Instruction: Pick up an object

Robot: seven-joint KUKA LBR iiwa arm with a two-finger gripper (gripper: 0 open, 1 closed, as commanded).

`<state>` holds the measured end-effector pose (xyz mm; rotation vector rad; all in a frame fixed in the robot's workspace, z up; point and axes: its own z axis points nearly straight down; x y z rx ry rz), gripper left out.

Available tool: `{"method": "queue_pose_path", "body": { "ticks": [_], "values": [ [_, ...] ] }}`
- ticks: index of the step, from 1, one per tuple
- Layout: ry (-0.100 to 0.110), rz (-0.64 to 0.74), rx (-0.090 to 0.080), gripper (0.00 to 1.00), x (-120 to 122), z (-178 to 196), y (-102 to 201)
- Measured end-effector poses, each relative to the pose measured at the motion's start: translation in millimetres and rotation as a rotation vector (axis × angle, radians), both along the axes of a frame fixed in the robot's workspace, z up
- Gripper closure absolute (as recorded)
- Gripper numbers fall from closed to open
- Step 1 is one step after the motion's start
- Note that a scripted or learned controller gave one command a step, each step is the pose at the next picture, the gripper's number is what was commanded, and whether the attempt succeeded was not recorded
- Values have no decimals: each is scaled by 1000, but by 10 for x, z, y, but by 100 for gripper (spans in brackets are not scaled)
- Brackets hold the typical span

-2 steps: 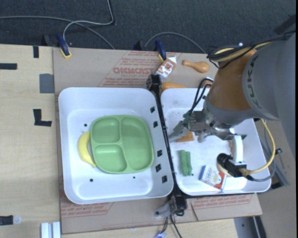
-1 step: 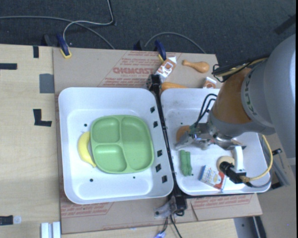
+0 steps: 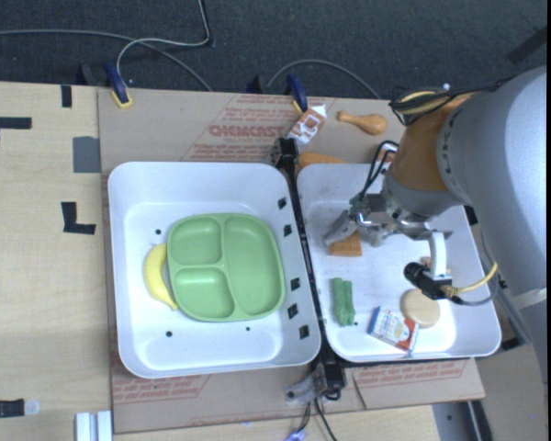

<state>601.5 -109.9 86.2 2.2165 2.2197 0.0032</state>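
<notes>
My gripper (image 3: 352, 231) is low in the right bin (image 3: 459, 343), near its upper left part. Its two fingers stand apart, so it is open. An orange wedge-shaped piece (image 3: 349, 246) lies on the bin floor just under and in front of the fingertips, partly covered by them. A green pod-like object (image 3: 342, 301) lies below it. Farther right are a small printed carton (image 3: 392, 328) and a tan round object (image 3: 422, 309). The grey arm with its orange band (image 3: 421, 145) reaches in from the upper right.
The left bin (image 3: 129, 200) holds a green divided plate (image 3: 226, 266) with a banana (image 3: 155, 276) at its left edge. A black divider (image 3: 299, 246) separates the bins. Outside the bins, a tan pear-shaped item (image 3: 361, 120) and a small packet (image 3: 307, 125) lie on the cardboard.
</notes>
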Motion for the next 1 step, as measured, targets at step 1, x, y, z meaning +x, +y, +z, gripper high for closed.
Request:
{"method": "queue_pose_path", "body": {
  "ticks": [1],
  "values": [
    [1,1,-1,100,-4,92,1]
  ]
}}
